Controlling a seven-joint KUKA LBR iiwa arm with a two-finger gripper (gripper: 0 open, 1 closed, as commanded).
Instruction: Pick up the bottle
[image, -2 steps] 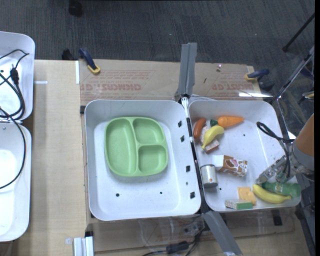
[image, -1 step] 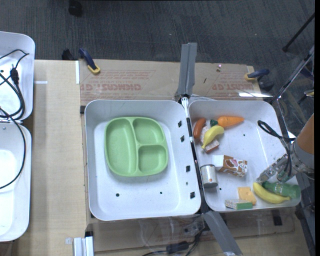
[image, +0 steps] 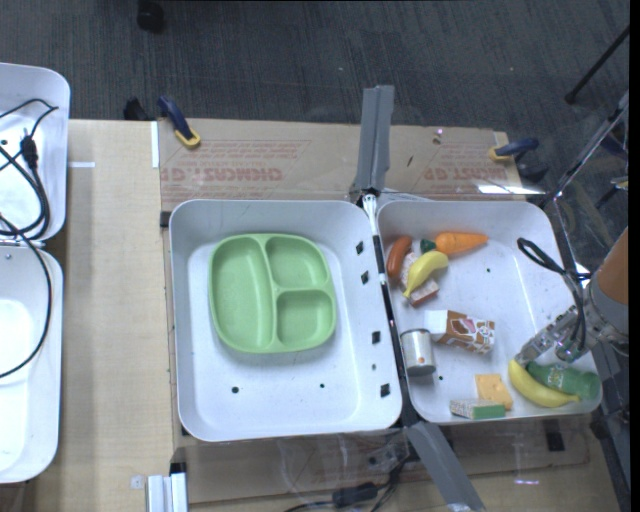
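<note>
Near right corner of right bin (image: 500, 215): green bottle (image: 566, 379) lying on its side, touching a banana (image: 536, 387) just to its left. Claw (image: 553, 345) right above the bottle's left end; spread or pinched, cannot tell. Further left, cheese wedge (image: 489, 389), juice carton (image: 468, 331), metal can (image: 416, 351). Far side: second banana (image: 425, 270), carrot (image: 460, 241). Left bin (image: 190, 300): green divided plate (image: 272, 292).
</note>
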